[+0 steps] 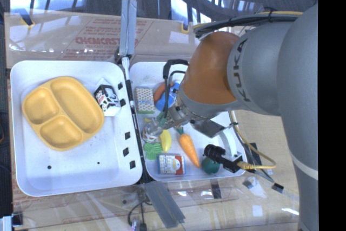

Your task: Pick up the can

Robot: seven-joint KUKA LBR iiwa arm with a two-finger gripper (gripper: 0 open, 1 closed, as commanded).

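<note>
Camera view looks down on both bins, and the can (171, 164) is lying on its side in the right bin (145, 74), lower middle of the frame, close to the bin's bottom rim. Its red and white label faces up. A carrot (188, 150) sits just beside it to the upper right and a yellow fruit (165, 140) just above it, so it's a bit crowded on those sides.

The gripper (165, 119) hangs over the clutter in the middle of that bin, above the can in the frame and clearly not on it. Honestly can't tell if it's open or closed, since the wrist and the junk around it hide too much.

Handling guess: it's a small metal can, so it should be stiff and won't crush, and it probably has some weight if it's full. It's smooth and round though, so it'll want to roll or squirt out if it's pinched off-centre. I'd take it at mid-length, square across the label. The rim leaves little room on the lower side, so going end to end, left and right in the frame, might be the easier way in. The carrot tip is the thing most likely to get bumped.
</note>
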